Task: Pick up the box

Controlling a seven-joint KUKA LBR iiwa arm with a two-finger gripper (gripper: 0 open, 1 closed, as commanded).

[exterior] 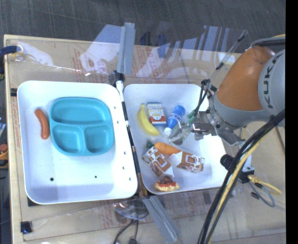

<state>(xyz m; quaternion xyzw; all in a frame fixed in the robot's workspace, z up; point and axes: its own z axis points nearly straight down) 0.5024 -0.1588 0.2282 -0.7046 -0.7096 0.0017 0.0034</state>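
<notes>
Your bench (62, 60) carries two shallow white bins side by side. The left bin (32, 177) holds a teal divided tray (82, 124) with three compartments, set toward the bin's upper middle. Just beside the tray's left edge, apart from it, lies a small sausage (42, 123) running top to bottom.

The right bin (139, 93) is where your arm (250, 85) has reached in from the right, its orange band showing above the grey wrist. The gripper (182, 132) hangs over the bin's middle, close to a blue and white bottle (175, 117) that lies tilted beneath it. You cannot tell from this angle how wide the claw stands or whether anything sits between its tips; the parts there are small and blurred against the bottle.

The box (155, 113) you are after sits in the upper left part of the right bin, a small carton with a red and blue face. It lies just right of the banana (147, 121) and just left of the bottle, possibly touching both.

Lower in the same bin, an orange carrot (166, 148) lies near the middle. Below it sit two brown and white packets (157, 159) side by side, the other one (190, 161) to its right. A small pizza slice (167, 185) lies near the bin's front edge.
</notes>
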